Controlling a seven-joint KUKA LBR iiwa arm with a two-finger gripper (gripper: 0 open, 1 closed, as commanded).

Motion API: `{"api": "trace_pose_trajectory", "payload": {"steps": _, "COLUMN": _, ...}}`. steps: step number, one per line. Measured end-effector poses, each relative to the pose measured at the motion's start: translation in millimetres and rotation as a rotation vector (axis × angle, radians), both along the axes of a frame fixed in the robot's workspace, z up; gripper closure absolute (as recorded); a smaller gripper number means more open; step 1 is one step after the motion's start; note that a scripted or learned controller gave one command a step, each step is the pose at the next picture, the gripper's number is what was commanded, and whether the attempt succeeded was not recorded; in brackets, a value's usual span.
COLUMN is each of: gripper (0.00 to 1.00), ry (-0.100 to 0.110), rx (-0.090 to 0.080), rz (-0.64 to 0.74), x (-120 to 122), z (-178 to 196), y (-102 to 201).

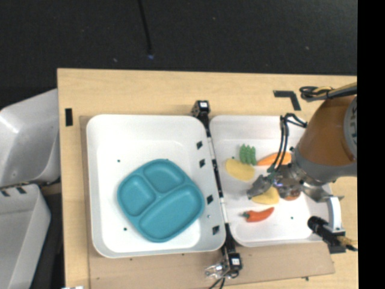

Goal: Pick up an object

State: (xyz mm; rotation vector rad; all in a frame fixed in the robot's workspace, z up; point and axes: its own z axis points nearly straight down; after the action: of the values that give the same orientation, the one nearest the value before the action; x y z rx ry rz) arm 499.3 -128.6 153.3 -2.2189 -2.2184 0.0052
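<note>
Down in the right bin (240,236), the gripper (263,189) touches a yellow toy (271,195); whether it grips is unclear; open floor by the near wall.

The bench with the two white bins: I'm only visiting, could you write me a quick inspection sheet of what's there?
Surface: wooden bench bearing left bin and right bin.
Job's things: in the right bin, yellow piece, red pepper, carrot with green top.
Clutter: blue divided plate in the left bin.
Grippers: gripper low over a second yellow item; grasp unclear.
Cables: black cables on the arm.
Surroundings: dark floor.
</note>
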Motion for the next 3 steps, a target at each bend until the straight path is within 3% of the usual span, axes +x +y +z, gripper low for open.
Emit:
{"api": "trace_pose_trajectory", "payload": {"steps": 1, "gripper": 0.0, "ry": -0.001, "rx": -0.001, "rz": -0.001, "x": -0.7, "z": -52.4, "y": -1.1}}
{"api": "trace_pose_trajectory", "payload": {"steps": 2, "gripper": 1.0, "ry": -0.007, "rx": -0.002, "rz": -0.008, "x": 0.9, "z": -39.2, "y": -2.2}}
{"api": "trace_pose_trajectory", "payload": {"steps": 3, "gripper": 1.0, "ry": -0.011, "rx": -0.002, "rz": -0.007, "x": -7.7, "z": 14.3, "y": -5.8}}
